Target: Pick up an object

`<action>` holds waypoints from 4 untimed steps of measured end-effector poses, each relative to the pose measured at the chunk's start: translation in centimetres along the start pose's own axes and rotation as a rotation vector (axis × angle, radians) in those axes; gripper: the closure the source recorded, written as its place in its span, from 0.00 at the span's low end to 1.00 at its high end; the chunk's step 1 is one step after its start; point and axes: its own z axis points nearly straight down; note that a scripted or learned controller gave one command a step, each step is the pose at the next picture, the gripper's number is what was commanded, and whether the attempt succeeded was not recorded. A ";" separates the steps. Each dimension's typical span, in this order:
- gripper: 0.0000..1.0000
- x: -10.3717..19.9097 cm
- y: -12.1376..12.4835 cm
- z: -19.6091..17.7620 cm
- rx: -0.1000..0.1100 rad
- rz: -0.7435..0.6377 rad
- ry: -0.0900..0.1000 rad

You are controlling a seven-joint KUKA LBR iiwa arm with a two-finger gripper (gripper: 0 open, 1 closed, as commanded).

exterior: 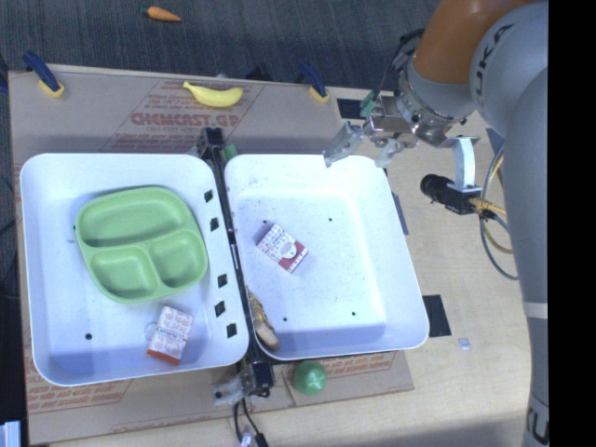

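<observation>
1. Small red-and-white carton [282, 248] lies tilted on the floor of the right bin [372, 250], left of that bin's centre, nothing touching it.
2. A tan object [262, 326] rests against the lower left wall of the same bin.
3. The left bin [42, 250] holds a green divided tray [142, 242] in its upper middle and a second small carton [169, 332] near its lower edge.
4. The gripper [358, 142] hangs over the right bin's upper rim, in the upper right of the frame, well apart from the carton; its fingers look spread, with nothing between them.
5. On the cardboard outside the bins: a banana [214, 93] at upper centre, a green ball [310, 377] at the bottom.
</observation>
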 end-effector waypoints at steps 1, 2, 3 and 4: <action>0.00 3.5 1.1 11.9 0.005 -0.003 0.002; 0.00 3.1 2.0 8.6 -0.002 -0.002 0.001; 0.00 -1.7 1.9 4.4 -0.002 0.001 0.000; 0.00 3.0 0.0 16.8 0.004 -0.003 0.001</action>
